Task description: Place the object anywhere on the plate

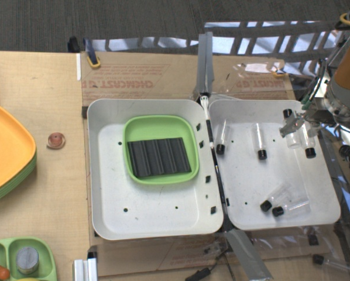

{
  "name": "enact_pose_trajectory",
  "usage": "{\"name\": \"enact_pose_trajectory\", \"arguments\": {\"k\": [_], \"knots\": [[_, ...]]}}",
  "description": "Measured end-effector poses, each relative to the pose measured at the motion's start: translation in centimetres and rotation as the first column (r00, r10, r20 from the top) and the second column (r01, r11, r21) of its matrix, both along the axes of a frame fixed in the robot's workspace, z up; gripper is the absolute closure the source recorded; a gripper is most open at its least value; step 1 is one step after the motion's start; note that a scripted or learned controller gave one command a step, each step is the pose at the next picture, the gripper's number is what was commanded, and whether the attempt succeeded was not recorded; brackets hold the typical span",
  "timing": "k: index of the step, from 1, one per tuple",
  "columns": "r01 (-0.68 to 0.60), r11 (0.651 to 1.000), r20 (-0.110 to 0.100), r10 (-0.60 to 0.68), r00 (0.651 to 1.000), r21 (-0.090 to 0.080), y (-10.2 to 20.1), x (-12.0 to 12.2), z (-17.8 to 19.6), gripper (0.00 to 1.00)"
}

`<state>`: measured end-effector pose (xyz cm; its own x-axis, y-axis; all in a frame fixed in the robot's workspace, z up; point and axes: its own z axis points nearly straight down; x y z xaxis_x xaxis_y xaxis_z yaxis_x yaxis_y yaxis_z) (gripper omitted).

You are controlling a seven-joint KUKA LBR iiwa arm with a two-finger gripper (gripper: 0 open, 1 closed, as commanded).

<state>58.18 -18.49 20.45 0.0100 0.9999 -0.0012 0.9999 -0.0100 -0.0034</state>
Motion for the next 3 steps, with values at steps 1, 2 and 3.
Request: {"name": "enact_pose_trajectory", "arguments": {"k": [1,2,3], "knots": [[0.000,1.000,0.000,0.000,1.000,0.000,0.0,0.0,0.0,0.00],[0.348,0.937,0.002,-0.348,0.937,-0.001,-3.7,-1.7,9.0,0.00],[0.424,0.906,0.000,-0.424,0.906,-0.002,-2.6,-1.3,5.4,0.00]]}}
